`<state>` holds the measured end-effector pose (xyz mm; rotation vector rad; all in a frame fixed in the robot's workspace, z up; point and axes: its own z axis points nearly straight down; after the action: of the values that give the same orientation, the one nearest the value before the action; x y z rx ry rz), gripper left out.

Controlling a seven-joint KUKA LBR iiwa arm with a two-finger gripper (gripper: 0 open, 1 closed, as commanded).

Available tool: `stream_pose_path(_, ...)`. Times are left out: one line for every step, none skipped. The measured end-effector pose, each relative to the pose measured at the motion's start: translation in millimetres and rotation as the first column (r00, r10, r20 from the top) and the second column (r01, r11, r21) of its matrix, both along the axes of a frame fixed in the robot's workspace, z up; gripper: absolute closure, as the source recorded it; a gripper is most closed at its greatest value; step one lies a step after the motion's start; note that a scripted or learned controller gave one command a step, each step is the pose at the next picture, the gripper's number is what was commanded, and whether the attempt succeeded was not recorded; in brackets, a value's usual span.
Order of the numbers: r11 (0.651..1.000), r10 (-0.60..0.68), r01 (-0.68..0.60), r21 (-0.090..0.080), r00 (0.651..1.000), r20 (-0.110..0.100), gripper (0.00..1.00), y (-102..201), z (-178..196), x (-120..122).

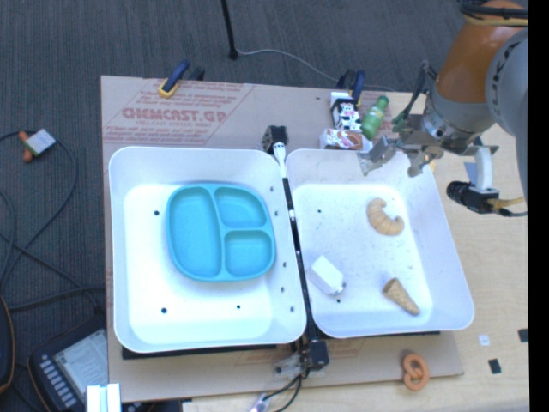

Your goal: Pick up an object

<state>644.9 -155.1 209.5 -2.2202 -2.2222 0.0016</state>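
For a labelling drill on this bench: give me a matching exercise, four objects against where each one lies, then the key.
Objects:
1. light blue three-compartment plastic plate
2. tan curved croissant-shaped toy
3. small white rectangular block
4. orange pretzel-shaped toy

Places:
A. right bin, near its left wall
B. on the bench, in front of the right bin
C. left bin
D. right bin, toward its far side

Pairs: 1-C, 2-D, 3-A, 4-B

My bench is carrying two white bins side by side, the left bin and the right bin. An orange ring is lying near its front edge.
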Motion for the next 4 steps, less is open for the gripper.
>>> stream_pose_path(1.0, 0.0, 0.0, 0.0, 1.0, 0.006, 0.0, 45.2, -121.8, -18.3)
stream_pose_path(1.0, 0.0, 0.0, -0.003, 1.0, 0.009, 1.0, 44.0, -111.3, -17.7)
stream_pose_path(1.0, 0.0, 0.0, 0.0, 1.0, 0.001, 1.0, 41.1, -74.1, -14.8)
stream_pose_path(1.0, 0.0, 0.0, 0.001, 1.0, 0.001, 1.0, 52.2, -37.1, -37.0)
